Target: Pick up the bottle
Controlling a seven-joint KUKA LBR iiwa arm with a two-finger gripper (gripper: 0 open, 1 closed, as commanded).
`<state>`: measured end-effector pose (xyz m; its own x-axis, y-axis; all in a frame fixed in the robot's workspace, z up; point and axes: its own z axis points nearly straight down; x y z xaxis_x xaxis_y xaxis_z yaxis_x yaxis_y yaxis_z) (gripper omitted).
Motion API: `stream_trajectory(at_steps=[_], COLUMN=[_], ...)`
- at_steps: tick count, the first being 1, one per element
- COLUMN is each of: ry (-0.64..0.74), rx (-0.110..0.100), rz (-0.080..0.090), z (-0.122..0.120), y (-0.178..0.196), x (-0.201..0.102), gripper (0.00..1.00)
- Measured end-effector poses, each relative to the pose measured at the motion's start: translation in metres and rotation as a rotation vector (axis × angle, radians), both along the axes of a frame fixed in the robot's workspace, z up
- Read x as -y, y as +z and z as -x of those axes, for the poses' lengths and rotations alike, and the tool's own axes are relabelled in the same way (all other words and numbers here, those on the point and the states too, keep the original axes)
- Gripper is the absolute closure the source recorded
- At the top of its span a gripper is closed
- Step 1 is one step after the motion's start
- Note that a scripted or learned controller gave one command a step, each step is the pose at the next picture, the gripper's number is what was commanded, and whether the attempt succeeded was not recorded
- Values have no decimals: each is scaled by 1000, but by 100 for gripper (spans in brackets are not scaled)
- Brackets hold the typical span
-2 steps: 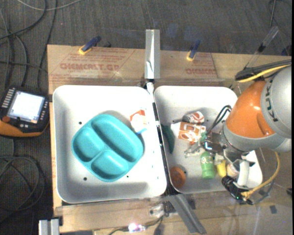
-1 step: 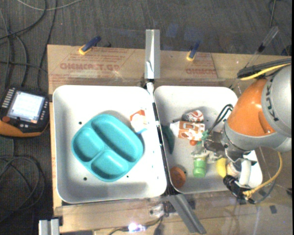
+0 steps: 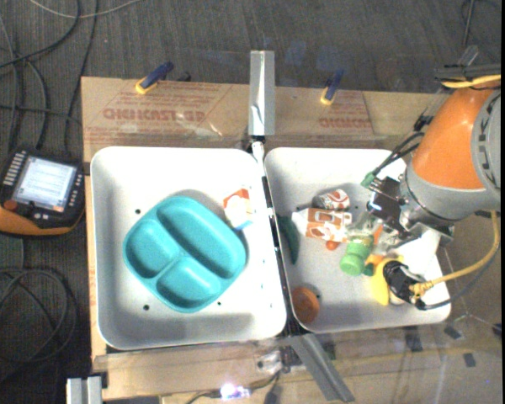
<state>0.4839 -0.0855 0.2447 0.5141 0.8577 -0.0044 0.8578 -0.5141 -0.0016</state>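
Left bin (image 3: pixel 109 310): teal divided tray (image 3: pixel 184 252), small orange-and-white packet (image 3: pixel 238 208) at its upper right. Right bin (image 3: pixel 311 162): brown ball (image 3: pixel 305 302) near front-left corner. Handheld pendant (image 3: pixel 35 190) on floor, left of bench

1. The bottle (image 3: pixel 354 254) is showing as a small green container with a paler, yellowish-green upper part.
2. It is lying tilted in the right bin, its green base pointing toward 7 o'clock.
3. It is sitting right of the bin's centre, toward 4 o'clock.
4. Its upper end is lying partly hidden, so its cap cannot be made out.
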Motion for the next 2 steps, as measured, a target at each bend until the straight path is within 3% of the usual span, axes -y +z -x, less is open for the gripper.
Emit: stream_trajectory(at_steps=[1,2], ry=[90,71], rx=[-1,-2], rz=[0,-1], z=[-48,-45], y=[34,-63], x=[-38,-106], gripper=[100,100])
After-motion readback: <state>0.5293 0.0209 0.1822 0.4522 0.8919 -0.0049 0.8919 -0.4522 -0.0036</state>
